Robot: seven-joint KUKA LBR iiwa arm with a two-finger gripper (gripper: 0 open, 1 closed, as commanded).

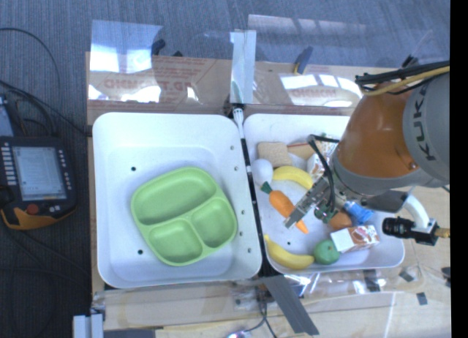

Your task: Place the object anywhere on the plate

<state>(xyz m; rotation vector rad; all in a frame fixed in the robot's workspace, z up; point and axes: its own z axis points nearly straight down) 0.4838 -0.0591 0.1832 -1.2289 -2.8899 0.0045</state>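
Camera view: the claw point(298, 213) hangs low in the right bin point(380, 257), over the carrot point(281, 203); whether its fingers are apart or together cannot be told. The green plate point(184, 215) lies in the left bin point(121, 154).

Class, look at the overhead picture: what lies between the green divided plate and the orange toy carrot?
In the camera view, between the green divided plastic plate and the orange toy carrot lie bare white bin floor and the two bins' adjoining rims.
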